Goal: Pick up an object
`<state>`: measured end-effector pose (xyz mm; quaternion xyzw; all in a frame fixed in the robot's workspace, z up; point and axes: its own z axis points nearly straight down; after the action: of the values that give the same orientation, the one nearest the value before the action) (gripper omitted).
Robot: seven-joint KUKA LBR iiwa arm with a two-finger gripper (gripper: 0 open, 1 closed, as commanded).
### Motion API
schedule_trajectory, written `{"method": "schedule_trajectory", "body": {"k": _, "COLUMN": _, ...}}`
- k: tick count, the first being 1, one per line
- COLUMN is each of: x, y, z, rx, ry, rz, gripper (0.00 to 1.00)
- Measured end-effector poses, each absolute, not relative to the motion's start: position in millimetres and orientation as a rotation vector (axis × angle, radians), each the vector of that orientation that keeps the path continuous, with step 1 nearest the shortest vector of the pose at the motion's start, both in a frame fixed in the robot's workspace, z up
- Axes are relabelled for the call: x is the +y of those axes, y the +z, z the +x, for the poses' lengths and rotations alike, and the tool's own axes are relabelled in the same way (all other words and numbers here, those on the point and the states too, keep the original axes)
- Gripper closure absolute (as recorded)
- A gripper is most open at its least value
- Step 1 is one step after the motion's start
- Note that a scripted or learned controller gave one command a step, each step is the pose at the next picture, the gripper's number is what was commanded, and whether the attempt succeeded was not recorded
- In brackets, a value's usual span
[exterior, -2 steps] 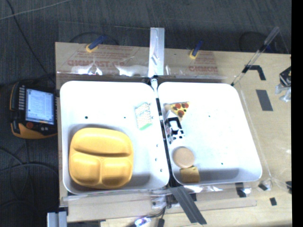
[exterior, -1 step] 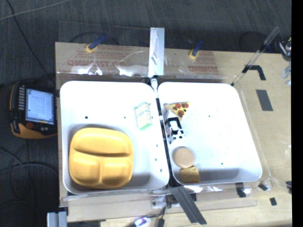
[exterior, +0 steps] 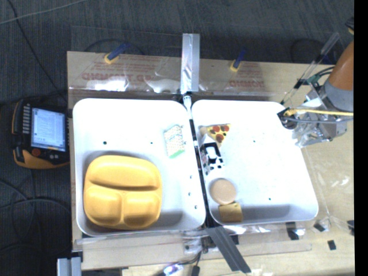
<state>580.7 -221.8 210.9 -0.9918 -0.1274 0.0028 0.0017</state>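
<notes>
Tan disc (exterior: 223, 191) is sitting untouched in the right bin's (exterior: 270, 165) lower-left corner. The gripper (exterior: 305, 132) is hovering over that bin's upper-right rim, seemingly carrying nothing; open or closed, I cannot tell. The whole pick is waiting.

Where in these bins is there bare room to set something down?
Right bin: bare from its middle to the right wall. Left bin: bare strip above the yellow mould, left of the green-white packet. Crowded: the right bin's left edge, where pizza slice, black-white piece, tan disc and tan block line up.
</notes>
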Motion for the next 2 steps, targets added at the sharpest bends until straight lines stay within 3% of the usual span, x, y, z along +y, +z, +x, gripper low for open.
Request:
{"method": "schedule_trajectory", "body": {"k": 1, "x": -223, "y": 291, "z": 597.3, "rx": -0.360, "ry": 0.007, "rz": -3.122, "gripper": 1.00}}
{"method": "schedule_trajectory", "body": {"k": 2, "x": -223, "y": 433, "z": 623.4, "rx": -0.386, "ry": 0.006, "rz": -3.120, "gripper": 1.00}}
